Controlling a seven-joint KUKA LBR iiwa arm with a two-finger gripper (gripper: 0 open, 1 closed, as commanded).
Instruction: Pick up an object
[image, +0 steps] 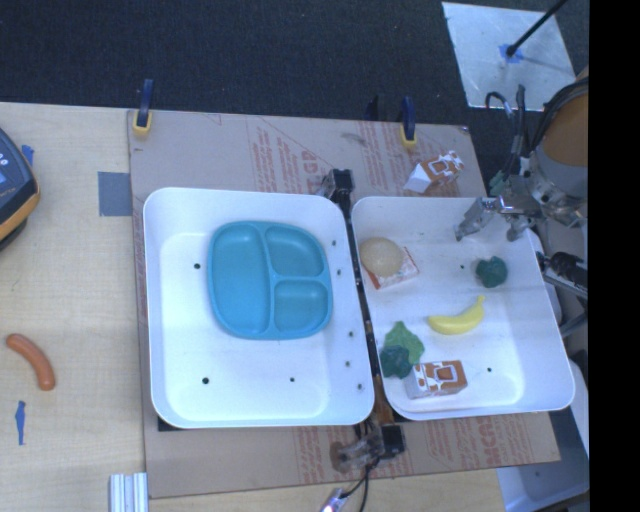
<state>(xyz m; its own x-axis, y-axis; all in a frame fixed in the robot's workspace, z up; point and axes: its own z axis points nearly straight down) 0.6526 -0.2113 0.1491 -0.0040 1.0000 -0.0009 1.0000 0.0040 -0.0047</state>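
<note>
two shallow white bins sit side by side on the bench in the camera view. the left bin (165, 300) holds a blue divided plate (270, 279), lying flat toward its far half. the right bin (540, 385) holds the loose things: a pale round bun on a wrapper (383, 258) near its far left corner, a small dark green lump (491, 271) toward the far right, a yellow banana (458, 319) near the middle, a green broccoli-like piece (401, 349) by the left wall, and a small orange and white carton (439, 378) just beside it at the near edge.

the arm (565, 130) reaches in from the right, its orange band at the upper right. the gripper (493, 221) hangs over the far right part of the right bin, above and apart from the dark green lump. its two fingers stand spread apart with nothing between them.

outside the bins, a second small carton (436, 172) lies on the cardboard beyond the right bin, and a sausage-shaped toy (31, 360) lies on the wood well to the left.
</note>
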